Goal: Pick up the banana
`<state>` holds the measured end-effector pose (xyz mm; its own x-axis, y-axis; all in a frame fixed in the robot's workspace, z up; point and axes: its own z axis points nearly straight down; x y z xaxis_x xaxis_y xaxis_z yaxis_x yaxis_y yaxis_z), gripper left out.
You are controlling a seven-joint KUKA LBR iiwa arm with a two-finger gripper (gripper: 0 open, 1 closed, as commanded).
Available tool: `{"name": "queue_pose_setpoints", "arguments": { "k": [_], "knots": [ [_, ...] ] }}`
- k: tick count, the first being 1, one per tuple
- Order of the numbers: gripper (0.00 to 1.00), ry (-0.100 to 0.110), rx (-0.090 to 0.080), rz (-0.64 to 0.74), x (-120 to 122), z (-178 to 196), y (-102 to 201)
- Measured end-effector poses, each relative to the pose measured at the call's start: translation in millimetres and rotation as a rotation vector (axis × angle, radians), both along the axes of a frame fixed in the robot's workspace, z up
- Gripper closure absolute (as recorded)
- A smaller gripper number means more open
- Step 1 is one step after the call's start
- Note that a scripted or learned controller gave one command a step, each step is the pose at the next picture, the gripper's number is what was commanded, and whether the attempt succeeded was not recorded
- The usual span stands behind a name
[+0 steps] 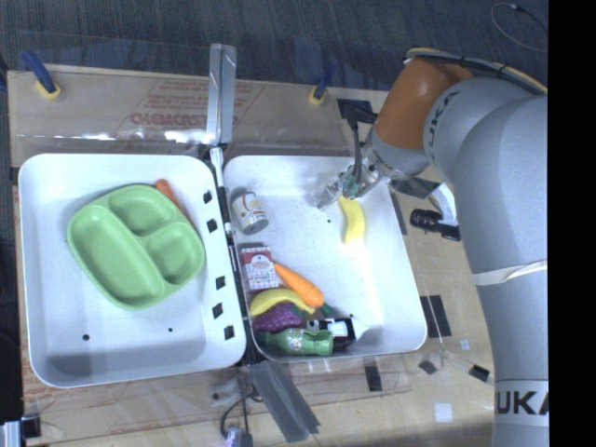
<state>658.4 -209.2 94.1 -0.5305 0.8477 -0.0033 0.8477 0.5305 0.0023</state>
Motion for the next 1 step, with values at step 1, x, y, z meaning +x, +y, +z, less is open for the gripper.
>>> {"name": "queue_pose_setpoints", "arguments": {
  "k": [1],
  "knots": [
    [1.0, -0.004, -0.001, 0.005, 1.8, 12.0, 1.3]
  ]
}}
